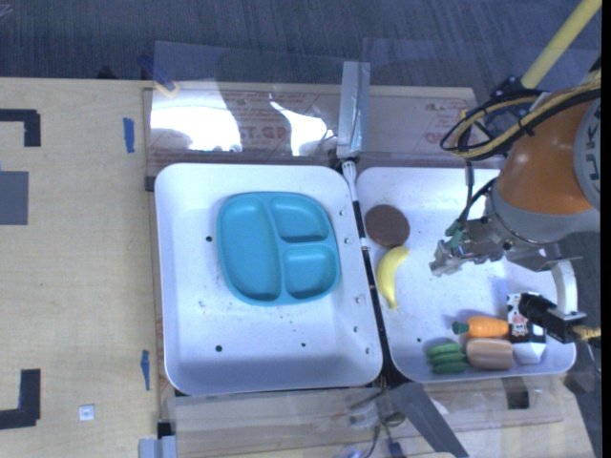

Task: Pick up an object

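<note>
Gripper hovers over right bin, jaw state cannot tell, holding nothing visible; banana just left of it, cookie above banana, blue tray in left bin.

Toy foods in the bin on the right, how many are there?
5. A brown cookie and a banana lie near the left wall; a carrot, a green vegetable and a bread roll cluster at the front. The arm may hide more.
</note>
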